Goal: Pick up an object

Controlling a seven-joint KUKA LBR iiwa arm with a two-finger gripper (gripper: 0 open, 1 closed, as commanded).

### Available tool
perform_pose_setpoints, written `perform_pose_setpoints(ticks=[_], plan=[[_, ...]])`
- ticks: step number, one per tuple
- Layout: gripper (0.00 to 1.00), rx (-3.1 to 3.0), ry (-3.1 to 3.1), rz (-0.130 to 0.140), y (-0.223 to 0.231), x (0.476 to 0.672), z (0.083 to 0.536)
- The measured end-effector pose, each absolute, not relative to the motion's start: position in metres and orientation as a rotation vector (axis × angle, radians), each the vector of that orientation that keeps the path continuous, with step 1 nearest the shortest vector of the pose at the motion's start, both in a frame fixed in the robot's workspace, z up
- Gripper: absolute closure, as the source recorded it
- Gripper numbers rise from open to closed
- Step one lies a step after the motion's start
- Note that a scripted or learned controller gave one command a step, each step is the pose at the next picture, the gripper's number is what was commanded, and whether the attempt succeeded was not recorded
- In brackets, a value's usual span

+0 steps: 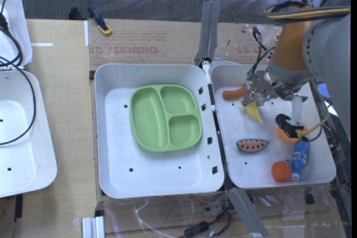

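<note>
My gripper (pixel 254 98) is low over the back of the right bin (pixel 318 175), reaching in from the right. Right at its tip is a small yellow object (pixel 255 112), touching or nearly touching it; a grip on it cannot be made out. An orange carrot-like piece (pixel 234 92) lies just left of the gripper. Nearer the front of the bin lie a watermelon slice (pixel 252 145), an orange ball (pixel 281 171) and a blue bottle (pixel 299 156).
The left bin (pixel 111 175) bears a green divided plate (pixel 166 117) near its middle. A raised divider (pixel 215 120) separates the two bins. A blue and yellow clamp (pixel 99 22) lies on the cardboard behind the bins.
</note>
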State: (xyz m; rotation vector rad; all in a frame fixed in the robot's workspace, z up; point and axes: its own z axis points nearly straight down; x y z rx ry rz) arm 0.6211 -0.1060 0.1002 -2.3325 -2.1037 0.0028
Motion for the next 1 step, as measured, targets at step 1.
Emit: perform_pose_setpoints(ticks=[1], plan=[[1.00, -2.494, -1.912, 0.003, -0.0878, 0.6502, 0.1918]])
